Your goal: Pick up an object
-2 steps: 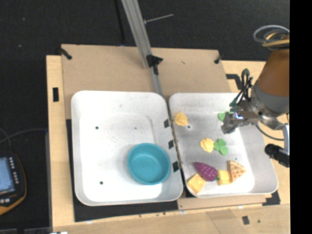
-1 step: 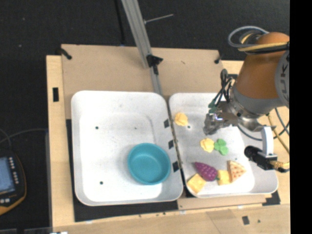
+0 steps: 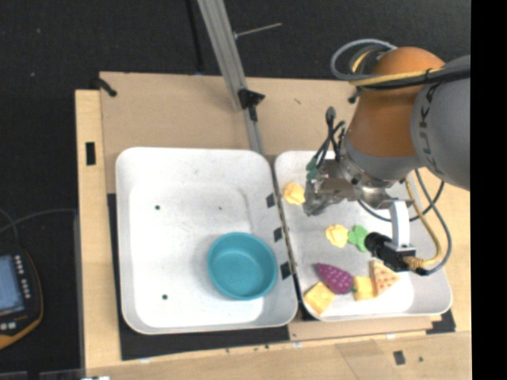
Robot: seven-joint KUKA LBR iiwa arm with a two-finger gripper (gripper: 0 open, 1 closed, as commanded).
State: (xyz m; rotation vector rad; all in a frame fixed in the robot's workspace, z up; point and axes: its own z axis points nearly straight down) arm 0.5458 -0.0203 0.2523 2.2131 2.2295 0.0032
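From my feed, the blue bowl (image 3: 241, 265) sits lower centre. The small yellow toy (image 3: 294, 193) lies just left of the fingers (image 3: 315, 200); can't tell if they're open or holding anything.

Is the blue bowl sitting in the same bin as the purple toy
No, the blue bowl sits in the left bin, the purple toy in the right bin.

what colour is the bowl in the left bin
Blue, a light teal blue; the bowl shows clearly in the camera view.
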